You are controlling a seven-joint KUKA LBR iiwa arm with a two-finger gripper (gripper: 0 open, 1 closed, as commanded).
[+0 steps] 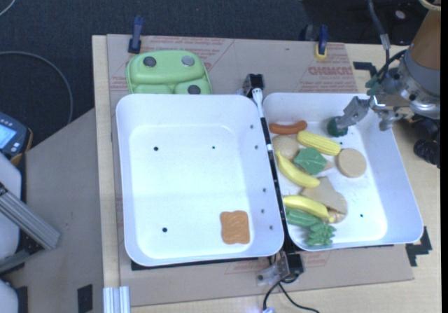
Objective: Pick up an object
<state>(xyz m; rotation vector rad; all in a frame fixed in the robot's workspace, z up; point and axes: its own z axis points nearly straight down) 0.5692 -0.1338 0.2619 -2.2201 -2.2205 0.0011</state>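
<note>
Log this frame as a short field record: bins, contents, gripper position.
left bin: one orange slab-shaped toy, near its front right corner
right bin: pile of toy foods, including a sausage, corn cob, two bananas, round tan disc
gripper: over the right bin's back edge, near the corn cob
behind left bin: green moulded tray

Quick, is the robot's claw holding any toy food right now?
Gripper: over the right bin; no toy seen between its fingers; open or shut cannot be told.
</note>
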